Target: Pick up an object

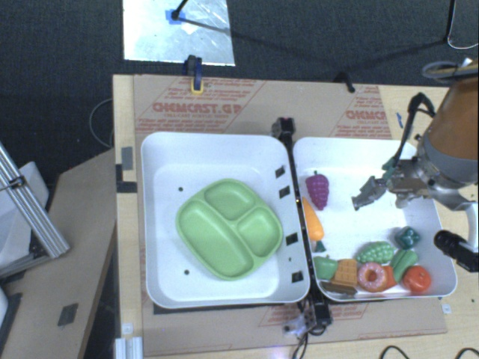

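Cardboard covers the counter [224, 99], printed with red lettering, and on it sit two shallow white bins side by side. Left bin [161, 200] first: it carries a pale green divided plate [228, 229] with three compartments, lying a bit right of centre and well inside the walls. Right bin [352, 163] next, and this is where the action is. The grey arm [453, 137] with its orange band comes in from the right edge, and the gripper [368, 195] hangs over the middle of this bin, over bare white floor, with nothing between its fingers; whether they are spread or closed, I cannot tell from this angle.

Toy food is gathered along the left wall and the near end of the right bin. A purple bunch of grapes [318, 189] lies well to the left of the gripper, an orange carrot [312, 219] just below it against the divider. Along the near wall: a green piece [325, 266], a brown waffle-like block [346, 274], a pink frosted doughnut [372, 277], a light green leafy piece [376, 252], a green pepper [403, 262], a red tomato [417, 278], and a small dark teal piece [408, 238] just above them.
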You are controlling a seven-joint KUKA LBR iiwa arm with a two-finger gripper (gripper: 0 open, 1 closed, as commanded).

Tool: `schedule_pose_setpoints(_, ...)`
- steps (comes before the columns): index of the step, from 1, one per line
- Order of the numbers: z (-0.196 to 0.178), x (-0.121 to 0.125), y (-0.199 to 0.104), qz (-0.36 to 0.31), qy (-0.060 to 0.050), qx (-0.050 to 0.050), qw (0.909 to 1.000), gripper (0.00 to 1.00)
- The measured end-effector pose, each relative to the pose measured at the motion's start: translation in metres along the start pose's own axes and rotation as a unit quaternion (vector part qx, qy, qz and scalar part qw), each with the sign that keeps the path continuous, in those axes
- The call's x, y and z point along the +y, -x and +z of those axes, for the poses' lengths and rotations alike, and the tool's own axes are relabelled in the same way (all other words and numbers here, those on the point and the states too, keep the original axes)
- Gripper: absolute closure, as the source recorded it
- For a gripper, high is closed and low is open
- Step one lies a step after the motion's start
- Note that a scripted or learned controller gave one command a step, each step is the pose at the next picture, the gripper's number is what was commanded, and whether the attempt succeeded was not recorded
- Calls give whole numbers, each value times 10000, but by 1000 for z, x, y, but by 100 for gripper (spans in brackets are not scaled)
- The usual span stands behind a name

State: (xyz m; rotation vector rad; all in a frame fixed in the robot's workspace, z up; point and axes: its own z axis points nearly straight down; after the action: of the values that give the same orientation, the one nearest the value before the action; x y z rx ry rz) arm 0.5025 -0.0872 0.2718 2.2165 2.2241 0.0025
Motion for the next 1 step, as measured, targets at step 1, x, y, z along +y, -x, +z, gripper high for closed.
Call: schedule_pose_setpoints(1,53,10,2,11,-29,4,10000,0)
